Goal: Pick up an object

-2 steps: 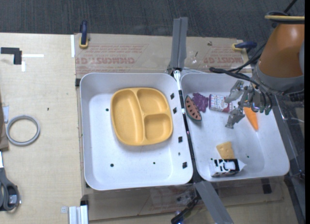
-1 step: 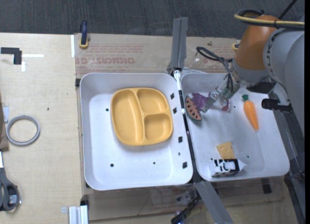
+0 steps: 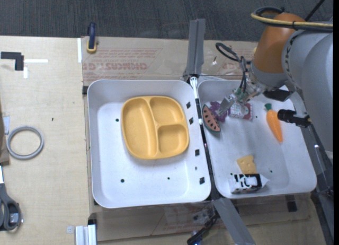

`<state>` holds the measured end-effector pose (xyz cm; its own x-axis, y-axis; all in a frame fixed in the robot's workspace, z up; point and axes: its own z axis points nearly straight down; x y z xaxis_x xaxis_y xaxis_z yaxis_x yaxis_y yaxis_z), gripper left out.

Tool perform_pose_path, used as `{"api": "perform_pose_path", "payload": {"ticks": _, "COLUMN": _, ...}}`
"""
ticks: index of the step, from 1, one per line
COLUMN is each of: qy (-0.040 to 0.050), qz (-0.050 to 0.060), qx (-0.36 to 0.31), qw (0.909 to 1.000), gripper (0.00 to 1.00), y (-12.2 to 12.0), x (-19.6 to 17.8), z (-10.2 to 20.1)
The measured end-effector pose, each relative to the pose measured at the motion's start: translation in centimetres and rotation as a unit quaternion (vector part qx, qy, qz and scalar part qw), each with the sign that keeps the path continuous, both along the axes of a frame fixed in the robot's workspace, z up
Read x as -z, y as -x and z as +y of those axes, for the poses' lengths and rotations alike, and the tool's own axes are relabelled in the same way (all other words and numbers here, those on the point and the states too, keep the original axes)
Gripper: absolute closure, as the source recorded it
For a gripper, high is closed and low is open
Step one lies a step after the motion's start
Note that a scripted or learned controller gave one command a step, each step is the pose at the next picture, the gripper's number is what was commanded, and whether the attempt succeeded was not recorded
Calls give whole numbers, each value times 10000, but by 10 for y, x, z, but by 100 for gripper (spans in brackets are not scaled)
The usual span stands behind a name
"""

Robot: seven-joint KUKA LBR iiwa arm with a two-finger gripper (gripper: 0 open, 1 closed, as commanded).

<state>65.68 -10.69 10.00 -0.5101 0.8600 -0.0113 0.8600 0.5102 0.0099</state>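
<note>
My gripper (image 3: 233,102) is low in the back left part of the right bin (image 3: 288,183), coming down from the orange-banded wrist. It sits right over a purple toy (image 3: 218,110) and a small pink-and-white packet (image 3: 242,111); whether it touches either I cannot tell. A watermelon slice (image 3: 211,119) lies just left of them by the bin's wall. An orange carrot (image 3: 274,124) lies to the right. A yellow cheese-like piece (image 3: 246,163) and a black-and-white item (image 3: 247,181) rest near the front.
The left bin (image 3: 106,180) holds a yellow divided plate (image 3: 155,127). A divider rail (image 3: 201,132) runs between the bins. A grey tape ring (image 3: 23,142) lies on the bench at far left. Cables loop behind the right bin.
</note>
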Motion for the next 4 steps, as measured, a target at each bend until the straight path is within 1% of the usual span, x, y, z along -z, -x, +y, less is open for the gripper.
{"api": "perform_pose_path", "payload": {"ticks": 1, "qy": -19, "qz": 60, "qx": 1168, "qw": 9931, "gripper": 0, "y": -3, "x": -92, "z": 22}}
{"api": "perform_pose_path", "payload": {"ticks": 2, "qy": -23, "qz": 73, "qx": 1983, "qw": 9801, "gripper": 0, "y": 13, "x": -91, "z": 62}}
{"api": "perform_pose_path", "payload": {"ticks": 3, "qy": -19, "qz": 9, "qx": 1707, "qw": 9853, "gripper": 0, "y": 14, "x": 1, "z": -26}}
{"api": "perform_pose_path", "payload": {"ticks": 4, "qy": -21, "qz": 5, "qx": 1628, "qw": 9867, "gripper": 0, "y": 11, "x": 1, "z": -29}}
